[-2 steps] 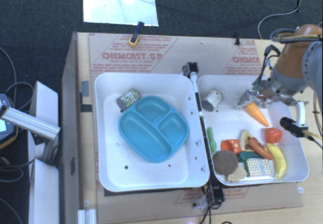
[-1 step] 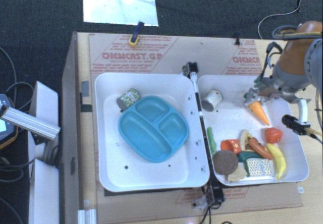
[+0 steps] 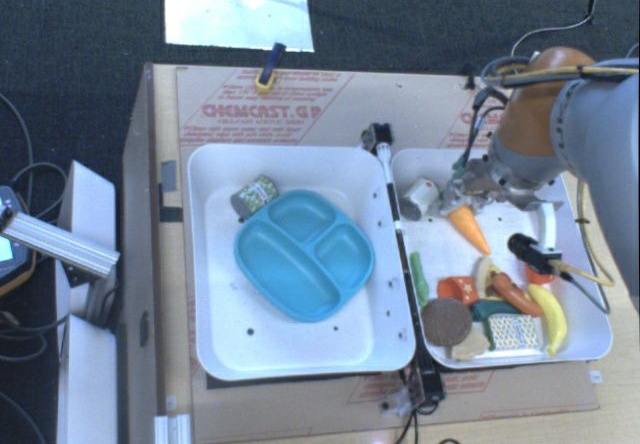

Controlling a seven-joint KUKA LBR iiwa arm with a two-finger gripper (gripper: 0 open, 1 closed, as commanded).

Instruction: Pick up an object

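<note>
Starting at the left of the bench, we see the left shallow white plastic bin [image 3: 215,332], which carries a light blue plastic tray with three compartments [image 3: 303,254] lying near its middle, turned at a slant. Just beside the tray's upper left corner, toward the bin's far left corner, sits a small crumpled green and grey packet [image 3: 256,194]. Across the divider, the right shallow white plastic bin [image 3: 596,337] holds a crowd of toy food. Near its far left corner lies a small white cup [image 3: 419,195] on its side. A slim green pod [image 3: 419,279] lies along the left wall, and a round brown disc [image 3: 446,321] rests near the front left corner. To its right we see a small red piece [image 3: 458,288], a dark green piece [image 3: 490,311], a pale waffle-patterned block [image 3: 513,332], a brownish red sausage [image 3: 511,292] and a yellow banana [image 3: 552,317] curving along the front right corner. An orange toy carrot [image 3: 469,227] lies toward the far middle of this bin, its thick end pointing at the grey gripper [image 3: 466,194], which hangs just above that end. We cannot tell how the gripper is set, since the wrist hides it. The grey arm with its orange band [image 3: 530,117] reaches in over the bin's far right corner.
</note>
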